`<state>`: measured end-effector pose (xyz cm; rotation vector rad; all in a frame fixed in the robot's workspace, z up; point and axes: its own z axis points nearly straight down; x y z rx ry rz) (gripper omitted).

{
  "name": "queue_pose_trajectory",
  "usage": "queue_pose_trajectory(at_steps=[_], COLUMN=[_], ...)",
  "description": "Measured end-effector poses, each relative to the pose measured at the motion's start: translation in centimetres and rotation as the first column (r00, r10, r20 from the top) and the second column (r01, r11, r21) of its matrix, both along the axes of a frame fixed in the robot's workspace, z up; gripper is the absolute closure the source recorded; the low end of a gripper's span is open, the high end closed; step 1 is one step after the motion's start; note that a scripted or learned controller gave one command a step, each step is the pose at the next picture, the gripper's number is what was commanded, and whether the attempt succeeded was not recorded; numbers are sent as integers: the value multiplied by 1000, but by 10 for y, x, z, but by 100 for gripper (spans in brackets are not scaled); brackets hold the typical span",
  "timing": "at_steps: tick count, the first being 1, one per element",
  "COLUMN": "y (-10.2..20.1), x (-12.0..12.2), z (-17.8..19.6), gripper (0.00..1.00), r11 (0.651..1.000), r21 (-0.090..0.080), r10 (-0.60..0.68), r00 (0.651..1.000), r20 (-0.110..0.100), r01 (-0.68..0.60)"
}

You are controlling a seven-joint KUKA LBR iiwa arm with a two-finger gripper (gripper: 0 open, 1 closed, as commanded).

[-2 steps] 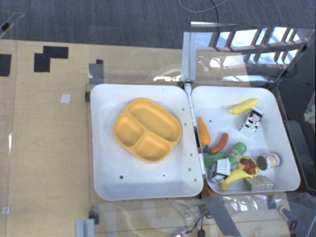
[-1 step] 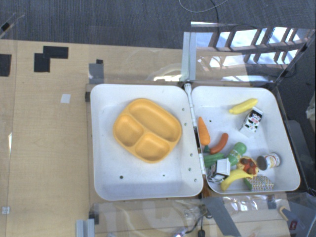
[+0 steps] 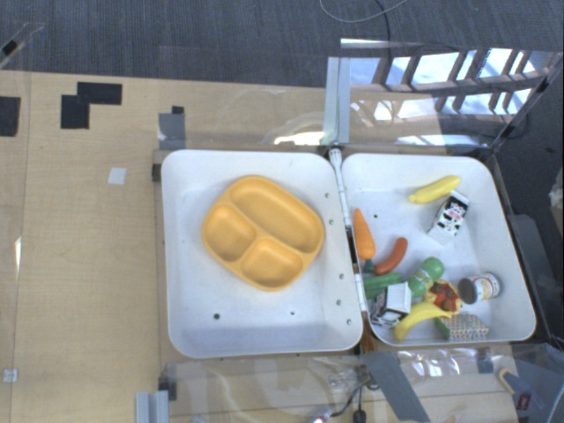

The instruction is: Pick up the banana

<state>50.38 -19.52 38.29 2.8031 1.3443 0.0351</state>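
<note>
I cannot tell the gripper's state. The small yellow plastic toy banana (image 3: 434, 189) is lying alone, looking light, stiff and slippery; its middle seems best to grab.

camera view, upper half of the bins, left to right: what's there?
Yellow divided plate in the left bin → carrot just past the divider → red sausage → banana → small cow-print carton.
</note>
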Motion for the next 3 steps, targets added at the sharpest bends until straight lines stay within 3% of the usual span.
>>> queue_pose_trajectory(at_steps=[3], y=[2], x=[5], z=[34], gripper=[100], r11=[1000], r21=[-9], r10=[27], r00=[1000], r20=[14], r01=[-27])
